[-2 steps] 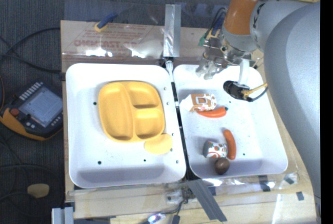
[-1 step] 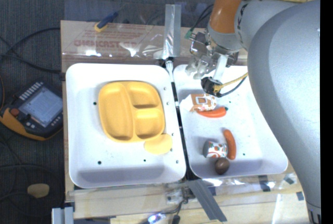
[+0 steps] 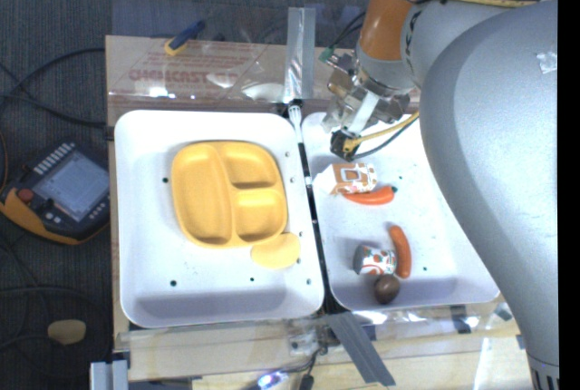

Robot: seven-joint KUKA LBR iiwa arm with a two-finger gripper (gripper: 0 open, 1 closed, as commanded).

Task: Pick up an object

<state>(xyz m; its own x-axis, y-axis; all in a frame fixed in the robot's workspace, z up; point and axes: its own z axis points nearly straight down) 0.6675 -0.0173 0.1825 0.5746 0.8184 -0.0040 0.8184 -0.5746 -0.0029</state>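
My gripper (image 3: 353, 112) hangs over the far left corner of the right bin (image 3: 435, 288), just above the bin's objects. Below it lies a small orange and white item (image 3: 353, 175) with a red pepper-shaped piece (image 3: 372, 195) against its near side. Nearer the front are an orange sausage (image 3: 400, 250), a small grey, white and orange can-like thing (image 3: 372, 260) and a brown ball (image 3: 387, 288). Nothing shows between the gripper's tips.
The left bin (image 3: 145, 288) holds a yellow divided plate (image 3: 227, 193) and a pale yellow disc (image 3: 275, 250) at the plate's near right corner. A ridge (image 3: 310, 198) separates the two bins. The bulky grey arm (image 3: 498, 152) covers the right bin's right side.
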